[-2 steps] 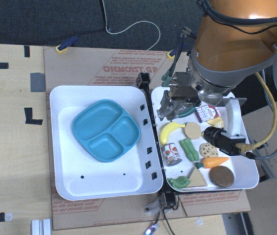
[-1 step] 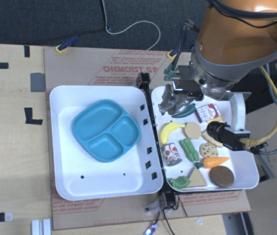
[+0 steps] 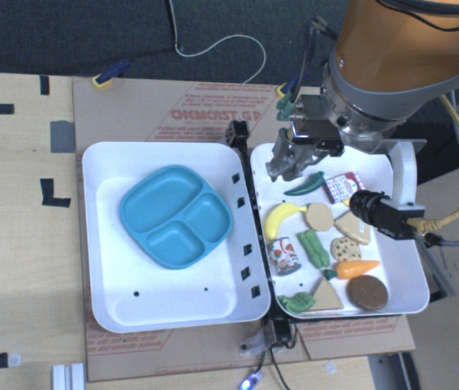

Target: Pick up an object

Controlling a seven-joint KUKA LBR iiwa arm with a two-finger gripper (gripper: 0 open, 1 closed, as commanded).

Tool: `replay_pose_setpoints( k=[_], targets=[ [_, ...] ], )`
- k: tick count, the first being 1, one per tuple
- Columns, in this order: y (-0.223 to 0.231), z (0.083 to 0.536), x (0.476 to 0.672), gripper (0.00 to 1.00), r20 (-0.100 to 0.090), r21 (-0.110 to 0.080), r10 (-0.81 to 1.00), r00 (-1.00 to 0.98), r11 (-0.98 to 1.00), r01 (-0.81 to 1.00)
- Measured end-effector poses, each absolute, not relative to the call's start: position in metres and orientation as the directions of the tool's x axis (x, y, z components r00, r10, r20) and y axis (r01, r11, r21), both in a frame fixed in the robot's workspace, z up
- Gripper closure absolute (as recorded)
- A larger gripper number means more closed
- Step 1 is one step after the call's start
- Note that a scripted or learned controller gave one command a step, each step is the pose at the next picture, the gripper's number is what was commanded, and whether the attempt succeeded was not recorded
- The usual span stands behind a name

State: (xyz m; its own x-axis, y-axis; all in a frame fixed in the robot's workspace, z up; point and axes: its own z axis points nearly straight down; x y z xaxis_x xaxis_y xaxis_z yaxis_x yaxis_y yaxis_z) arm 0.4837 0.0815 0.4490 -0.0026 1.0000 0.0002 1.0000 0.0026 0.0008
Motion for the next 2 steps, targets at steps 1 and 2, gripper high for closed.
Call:
replay_pose_setpoints(
  k=[1,2],
  targets=[
    [0.0950,0.5167,0.4839,1.00,0.002,0.007,1.000,-0.003,0.003,1.000],
    [0.0948,0.5227,0.4840,1.00,-0.001,-0.001,1.000,-0.003,0.003,1.000]
  ],
)
